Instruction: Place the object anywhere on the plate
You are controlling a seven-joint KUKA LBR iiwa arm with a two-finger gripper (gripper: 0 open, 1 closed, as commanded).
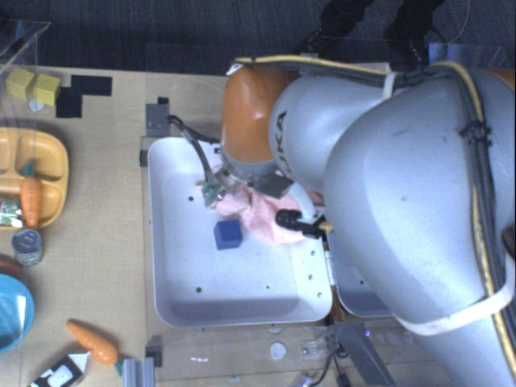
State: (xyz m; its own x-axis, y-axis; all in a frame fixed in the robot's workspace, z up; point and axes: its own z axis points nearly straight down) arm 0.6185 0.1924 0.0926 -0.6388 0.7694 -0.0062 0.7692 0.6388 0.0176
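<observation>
A single blue cube point(228, 235) sits flat on the floor of the left white bin point(189, 285), a little above the bin's middle and apart from all four walls. Being a cube, it has no long axis. Its top face is up and its edges run nearly in line with the bin's walls, with a slight skew. Just beside it, up and to the right, lies one pale pink flat piece point(262, 214), partly covered by the wrist. Whether cube and pink piece touch is hard to tell, and whether the piece is a plate cannot be told either.

The gripper point(211, 190) hangs low over the bin's upper part, at the pink piece's left end and up-left of the cube. Nothing shows in its grasp, and whether it is wide or narrow cannot be told. The grey arm point(403, 176) covers most of the second white bin point(355, 301).

On the worktop point(105, 216) left of the bins are one yellow divided tray point(44, 156) holding a carrot point(31, 201), and a second carrot point(93, 343) lying on the worktop near the bottom, which makes two. There are also one small can point(27, 247), one blue dish point(12, 309) cut by the left edge, and two yellow blocks point(32, 87) side by side at the upper left.
</observation>
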